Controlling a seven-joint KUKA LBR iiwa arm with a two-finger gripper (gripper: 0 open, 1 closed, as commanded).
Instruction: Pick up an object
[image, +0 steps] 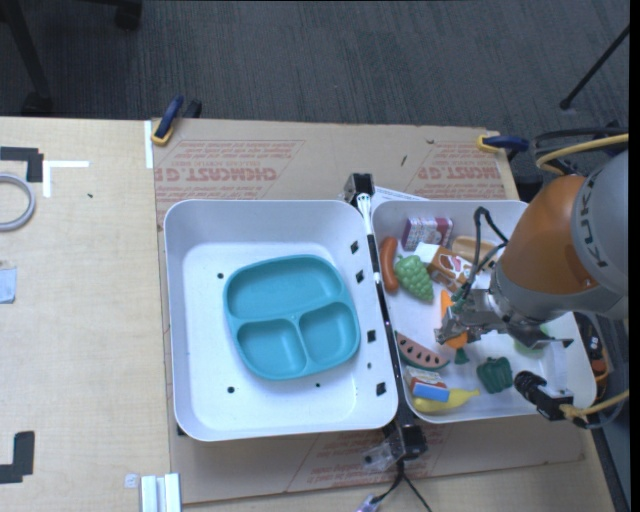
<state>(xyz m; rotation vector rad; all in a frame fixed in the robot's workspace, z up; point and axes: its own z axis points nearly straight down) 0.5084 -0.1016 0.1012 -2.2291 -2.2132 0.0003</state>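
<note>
My gripper (455, 325) is low in the right bin (560, 385), among toy food. A small orange piece (458, 342) lies right under its tip, touching or nearly touching it. Around it are a green leafy toy (413, 276) to the upper left, a watermelon slice (421, 352) to the lower left and a dark green pepper (494, 374) to the lower right. A yellow banana (446, 400) lies at the bin's front. The arm's orange band (545, 240) hides the bin's right part.
The left bin (190, 300) holds a teal divided plate (291, 316). At the back of the right bin are a pink box (425, 232), a bun (470, 247) and an orange sausage-like toy (388, 262). A black clip (359, 186) joins the bins.
</note>
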